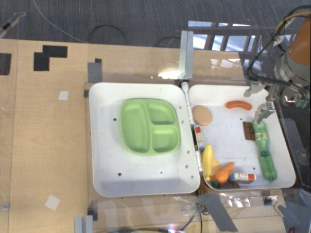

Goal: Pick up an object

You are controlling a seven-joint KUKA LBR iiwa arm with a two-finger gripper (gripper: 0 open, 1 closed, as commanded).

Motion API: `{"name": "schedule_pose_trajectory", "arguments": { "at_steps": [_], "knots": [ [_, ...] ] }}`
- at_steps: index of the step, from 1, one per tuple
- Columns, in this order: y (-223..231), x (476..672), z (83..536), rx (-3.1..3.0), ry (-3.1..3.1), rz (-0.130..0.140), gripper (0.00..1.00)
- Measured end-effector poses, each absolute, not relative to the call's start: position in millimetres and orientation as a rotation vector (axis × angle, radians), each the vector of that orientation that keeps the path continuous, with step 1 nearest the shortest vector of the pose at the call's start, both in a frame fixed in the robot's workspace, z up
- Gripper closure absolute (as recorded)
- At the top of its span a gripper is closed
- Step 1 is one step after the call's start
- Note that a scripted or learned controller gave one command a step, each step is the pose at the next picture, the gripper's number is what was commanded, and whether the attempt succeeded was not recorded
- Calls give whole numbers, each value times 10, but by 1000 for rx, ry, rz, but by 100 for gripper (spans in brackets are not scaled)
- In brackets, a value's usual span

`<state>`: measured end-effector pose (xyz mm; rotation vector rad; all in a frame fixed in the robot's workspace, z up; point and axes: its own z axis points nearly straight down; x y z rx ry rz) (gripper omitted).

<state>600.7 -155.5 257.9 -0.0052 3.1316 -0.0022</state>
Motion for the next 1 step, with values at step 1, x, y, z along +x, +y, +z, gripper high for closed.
{"name": "schedule_pose_trajectory", "arguments": {
  "at_steps": [1],
  "knots": [
    [-2066, 5895, 1328, 31, 3144, 2, 0]
  ]
}}
